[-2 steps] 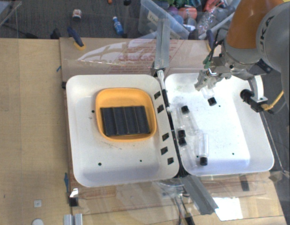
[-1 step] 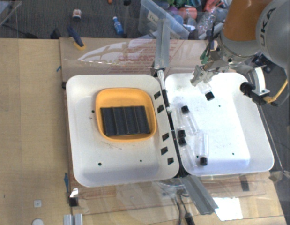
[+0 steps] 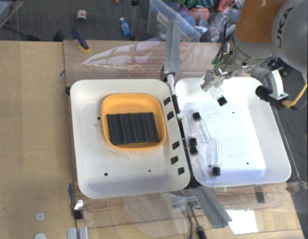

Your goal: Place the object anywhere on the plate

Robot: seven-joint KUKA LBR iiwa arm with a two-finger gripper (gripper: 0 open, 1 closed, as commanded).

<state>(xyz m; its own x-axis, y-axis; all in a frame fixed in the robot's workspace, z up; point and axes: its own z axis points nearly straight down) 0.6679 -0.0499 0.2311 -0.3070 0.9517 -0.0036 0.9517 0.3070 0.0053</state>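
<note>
Orange plate (image 3: pixel 132 103) sits in the left bin (image 3: pixel 89 173), and a dark ribbed block (image 3: pixel 133 128) lies flat on it, filling most of its floor. Between the bins runs a grey divider with small black clips — nothing else crowds the plate. The right bin (image 3: pixel 253 163) holds clear plastic tubes with black caps (image 3: pixel 208 146) and a small black piece. Above its far edge hangs the gripper (image 3: pixel 214 79); whether its jaws are open or closed I cannot tell. Beyond the wooden table (image 3: pixel 29 133) stands a tub of toys (image 3: pixel 193 4).
</note>
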